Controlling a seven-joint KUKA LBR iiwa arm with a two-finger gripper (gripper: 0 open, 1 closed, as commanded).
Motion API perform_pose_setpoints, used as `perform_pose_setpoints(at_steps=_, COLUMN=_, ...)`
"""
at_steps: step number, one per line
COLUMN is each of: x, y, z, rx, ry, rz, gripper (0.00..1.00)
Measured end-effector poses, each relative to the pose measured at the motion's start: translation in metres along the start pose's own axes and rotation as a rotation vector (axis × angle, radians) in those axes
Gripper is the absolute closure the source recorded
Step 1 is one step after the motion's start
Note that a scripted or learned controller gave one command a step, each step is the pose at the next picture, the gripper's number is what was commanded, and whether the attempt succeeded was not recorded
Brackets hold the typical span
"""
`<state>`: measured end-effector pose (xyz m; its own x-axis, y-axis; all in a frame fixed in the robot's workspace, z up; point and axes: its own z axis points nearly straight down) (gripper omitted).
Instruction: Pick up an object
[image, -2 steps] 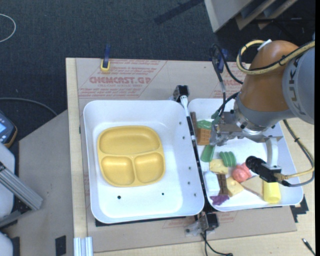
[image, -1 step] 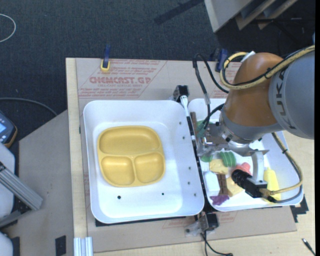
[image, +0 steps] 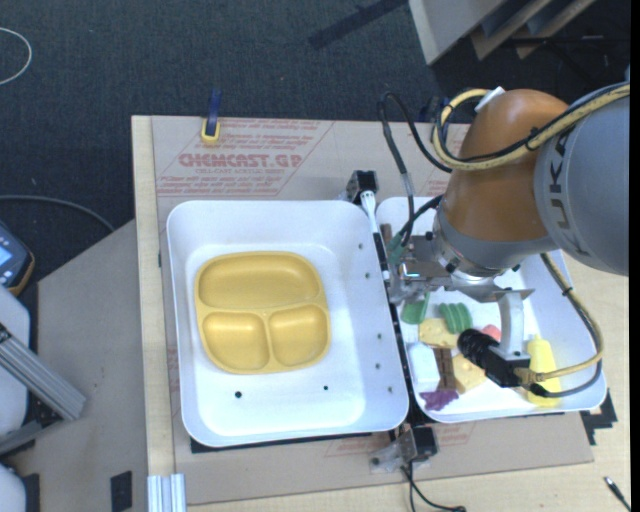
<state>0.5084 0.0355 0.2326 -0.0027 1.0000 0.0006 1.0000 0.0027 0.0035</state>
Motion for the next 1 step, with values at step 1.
perform_pose_setpoints(at_steps=1, x=-0.0130, y=-0.0114, z=0.0034, rx=0.007, ry=0.000, rz=0.004, gripper=1.00)
